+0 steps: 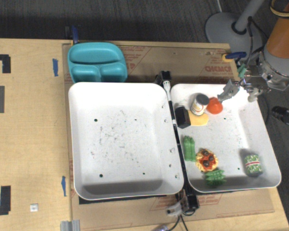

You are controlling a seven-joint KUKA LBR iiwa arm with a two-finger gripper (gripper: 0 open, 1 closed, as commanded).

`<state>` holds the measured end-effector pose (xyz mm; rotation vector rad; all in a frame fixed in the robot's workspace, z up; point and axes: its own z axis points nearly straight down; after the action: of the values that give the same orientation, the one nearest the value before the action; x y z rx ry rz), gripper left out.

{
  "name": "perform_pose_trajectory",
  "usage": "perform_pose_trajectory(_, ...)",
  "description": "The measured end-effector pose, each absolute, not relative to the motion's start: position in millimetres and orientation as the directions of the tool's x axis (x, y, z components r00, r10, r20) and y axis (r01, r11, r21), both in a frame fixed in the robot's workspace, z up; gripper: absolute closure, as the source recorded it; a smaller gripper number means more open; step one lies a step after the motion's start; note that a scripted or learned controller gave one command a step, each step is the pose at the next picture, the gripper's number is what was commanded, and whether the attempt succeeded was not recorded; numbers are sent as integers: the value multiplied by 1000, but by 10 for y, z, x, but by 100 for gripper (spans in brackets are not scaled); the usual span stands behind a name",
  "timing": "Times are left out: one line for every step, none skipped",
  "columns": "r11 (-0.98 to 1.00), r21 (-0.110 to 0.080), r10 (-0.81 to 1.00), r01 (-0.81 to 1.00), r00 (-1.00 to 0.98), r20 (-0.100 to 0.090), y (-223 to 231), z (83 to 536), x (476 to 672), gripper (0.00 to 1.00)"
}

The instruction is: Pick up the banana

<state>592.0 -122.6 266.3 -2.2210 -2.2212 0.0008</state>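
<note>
The gripper hangs over the upper right corner of the right bin, its 2 fingers apart with nothing between them. Just to its left sit an orange-red object and a small tin. The banana seems to be the pale yellow piece lying flat below the tin, touching it, beside a black object. It looks short and blunt, its shape hard to read. I judge the pick not yet begun: approach, descent, grasp and lift all remain.

White bins smooth plastic (left one scuffed); bench matt cardboard.
</note>
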Motion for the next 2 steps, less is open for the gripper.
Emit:
perform_pose_trajectory(91,2,996,996,-91,-3,-976,918,5937,0)
perform_pose_trajectory(-73,-3,997,997,73,2,-549,1846,5035,0)
